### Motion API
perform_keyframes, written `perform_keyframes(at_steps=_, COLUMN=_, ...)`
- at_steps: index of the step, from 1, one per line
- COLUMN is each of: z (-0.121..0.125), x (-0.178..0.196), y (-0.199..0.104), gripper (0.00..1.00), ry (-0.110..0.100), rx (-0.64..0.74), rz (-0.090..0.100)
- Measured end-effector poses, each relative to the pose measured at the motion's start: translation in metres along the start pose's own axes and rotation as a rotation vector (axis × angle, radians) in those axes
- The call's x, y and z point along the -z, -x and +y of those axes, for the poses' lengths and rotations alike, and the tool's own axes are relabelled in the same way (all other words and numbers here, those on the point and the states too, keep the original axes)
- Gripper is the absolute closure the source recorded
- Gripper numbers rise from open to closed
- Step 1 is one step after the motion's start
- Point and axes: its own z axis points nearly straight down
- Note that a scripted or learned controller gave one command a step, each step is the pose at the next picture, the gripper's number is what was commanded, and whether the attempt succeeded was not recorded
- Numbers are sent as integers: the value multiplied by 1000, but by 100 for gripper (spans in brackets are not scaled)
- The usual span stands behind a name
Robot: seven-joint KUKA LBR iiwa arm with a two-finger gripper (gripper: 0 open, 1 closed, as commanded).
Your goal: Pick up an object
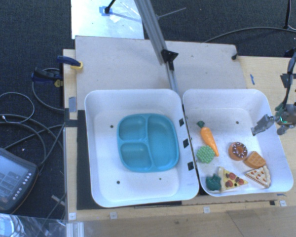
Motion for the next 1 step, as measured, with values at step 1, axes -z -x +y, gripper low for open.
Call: perform_keyframes(at_steps=1, z=0, x=0, y=0, gripper=0, ry=1, rx=-3, rz=0)
